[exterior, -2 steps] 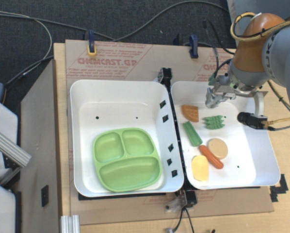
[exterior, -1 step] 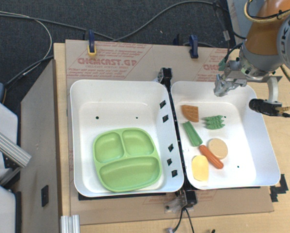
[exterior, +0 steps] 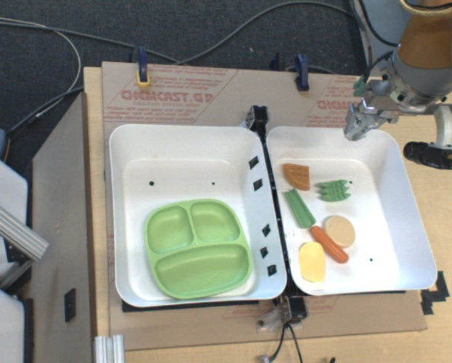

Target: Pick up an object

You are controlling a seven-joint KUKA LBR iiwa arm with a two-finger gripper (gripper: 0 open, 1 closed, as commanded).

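A cardboard-topped bench (exterior: 211, 89) is carrying two white bins side by side, and the grey arm (exterior: 430, 29) is reaching in from three o'clock. The left bin (exterior: 128, 203) is holding a green tray (exterior: 198, 248), lying toward its six o'clock side. The right bin (exterior: 392, 203) is holding the pickable pieces, clustered along its nine o'clock half: a brown wedge (exterior: 296, 176) at the top, a green leafy piece (exterior: 332, 190) just beside it at three o'clock, a green stick (exterior: 300, 207) below the wedge, a round tan disc (exterior: 339, 231), an orange stick (exterior: 329, 243) touching the disc's lower left, and a yellow block (exterior: 311, 262) nearest six o'clock.

The hand (exterior: 357, 129) is hanging over the right bin's twelve o'clock rim, well apart from every piece; whether its fingers are spread or pressed together is too small to tell here, and nothing is showing between them. No object appears picked up yet.

The risks look plain: a straight descent from this spot would likely be striking the rim or closing on bare floor, since the pieces are lying toward six o'clock. Crowding among the disc, orange stick and yellow block could also be causing a nudge or a double grab.
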